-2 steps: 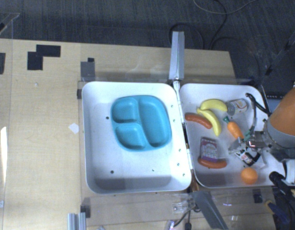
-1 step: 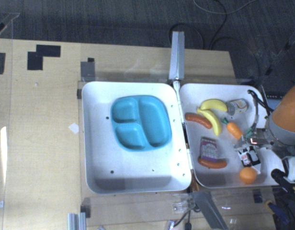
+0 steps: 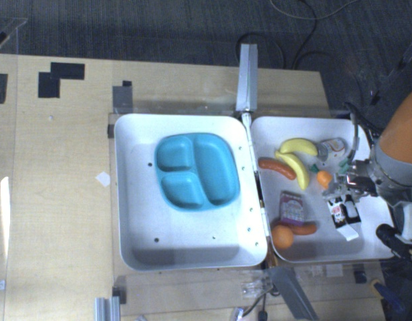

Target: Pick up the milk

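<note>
Two shallow white bins sit side by side, and everything here is placed against the right bin (image 3: 326, 249), with sides given as the camera sees them. The left bin (image 3: 126, 199) touches its left wall, and a blue sectioned plate (image 3: 196, 169) lies in the middle of that neighbour. The grey arm (image 3: 393, 179) with its orange band reaches in over the right bin's right wall. Its gripper (image 3: 345, 184) hangs over the bin's right half, about midway between the far and near walls. Whether it is open or closed cannot be told from this angle, and nothing can be seen held in it. Two yellow bananas (image 3: 297, 159) lie in the right bin's far middle, one just behind the other. A purple packet (image 3: 292, 208) lies in the bin's centre. One red sausage (image 3: 276, 168) lies close to the left wall, and a second sausage (image 3: 306, 229) lies towards the near wall. The milk (image 3: 338, 212), a small white carton with a dark label, rests tilted on the bin's floor right of centre, just nearer the near wall than the gripper. An orange (image 3: 282, 237) sits by the near left corner, touching the second sausage. A small silver can (image 3: 333, 146) lies near the far wall, and a small orange piece (image 3: 324, 177) lies beside the bananas.
</note>
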Robot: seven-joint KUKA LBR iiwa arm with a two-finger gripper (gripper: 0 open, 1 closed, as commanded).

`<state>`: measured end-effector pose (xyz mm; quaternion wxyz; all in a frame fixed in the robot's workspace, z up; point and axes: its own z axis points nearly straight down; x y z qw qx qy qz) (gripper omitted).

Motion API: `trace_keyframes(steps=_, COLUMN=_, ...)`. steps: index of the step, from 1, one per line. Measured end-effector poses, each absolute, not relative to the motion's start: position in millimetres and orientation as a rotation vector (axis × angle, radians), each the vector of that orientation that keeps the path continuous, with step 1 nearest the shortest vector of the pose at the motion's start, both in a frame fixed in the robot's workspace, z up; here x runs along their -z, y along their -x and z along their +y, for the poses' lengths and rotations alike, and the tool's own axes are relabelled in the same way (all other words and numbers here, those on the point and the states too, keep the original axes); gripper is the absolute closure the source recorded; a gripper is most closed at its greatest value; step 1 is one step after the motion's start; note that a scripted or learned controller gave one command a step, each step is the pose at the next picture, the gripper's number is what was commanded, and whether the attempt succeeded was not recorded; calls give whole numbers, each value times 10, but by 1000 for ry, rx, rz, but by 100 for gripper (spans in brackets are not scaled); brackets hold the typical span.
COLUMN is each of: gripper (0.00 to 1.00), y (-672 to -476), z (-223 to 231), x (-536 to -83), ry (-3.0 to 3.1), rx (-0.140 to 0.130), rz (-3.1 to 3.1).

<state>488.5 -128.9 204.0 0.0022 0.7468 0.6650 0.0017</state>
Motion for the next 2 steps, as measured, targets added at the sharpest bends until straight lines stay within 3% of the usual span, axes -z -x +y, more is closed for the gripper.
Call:
trace_keyframes(steps=1, gripper=100, y=-4879, z=-1253, x=-2084, ry=-2713, rx=-4, rz=1579)
trace_keyframes(steps=2, gripper=100, y=-4879, z=-1696, x=-2608, ry=-2770, rx=-4, rz=1476)
